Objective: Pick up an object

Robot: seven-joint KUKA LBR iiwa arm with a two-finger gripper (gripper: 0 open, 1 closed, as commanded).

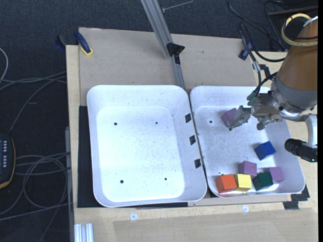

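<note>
Seemingly gripper (241, 118) clamps small mauve block (231, 117) over right white bin (202, 135) (far half). Block looks light, rigid, smooth; opposite flat faces suit pinching best.

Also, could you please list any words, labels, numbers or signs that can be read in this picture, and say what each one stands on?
None can be read.
The bins carry only small black dots, no writing.
The blocks are plain coloured faces with no marks.
The dark device at the left edge has small light marks, too small and blurred to read.
The arm shows no legible label.
</note>
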